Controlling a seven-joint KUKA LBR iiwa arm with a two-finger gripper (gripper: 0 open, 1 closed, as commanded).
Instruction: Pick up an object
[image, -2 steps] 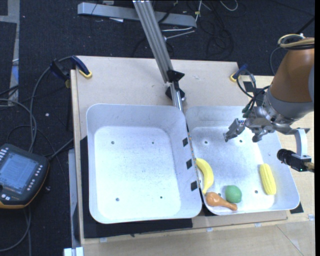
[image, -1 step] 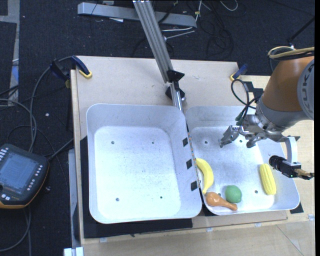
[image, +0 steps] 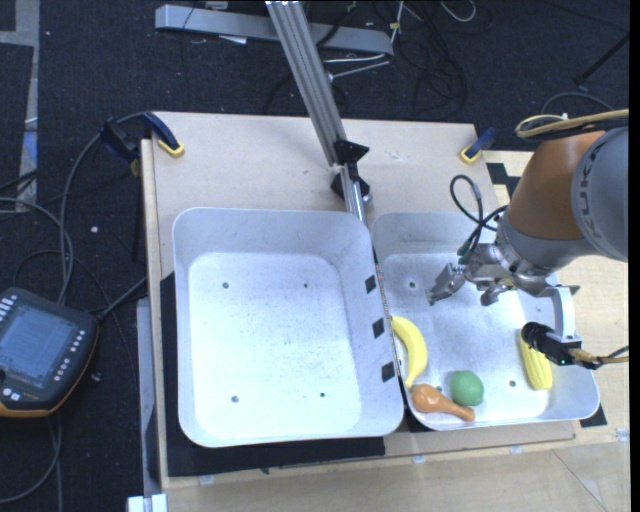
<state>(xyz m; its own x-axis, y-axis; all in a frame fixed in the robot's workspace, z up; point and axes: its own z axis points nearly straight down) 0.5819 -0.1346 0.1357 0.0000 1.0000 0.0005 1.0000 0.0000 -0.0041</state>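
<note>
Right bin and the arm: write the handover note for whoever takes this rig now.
Gripper: over the back of the right bin, nothing between its fingers.
Things, all in the right bin: banana along the left wall; orange drumstick toy and green ball at the front; corn cob at the right.
Done: nothing picked.
Left: choose one object, descend, grasp, lift.

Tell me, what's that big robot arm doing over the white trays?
The robot arm's gripper hangs over the right bin, with nothing between its fingers. It is meant to pick something up. Along the bin's near side lie a banana, an orange toy drumstick, a green ball and a yellow corn cob. None of them has been picked up yet.
</note>
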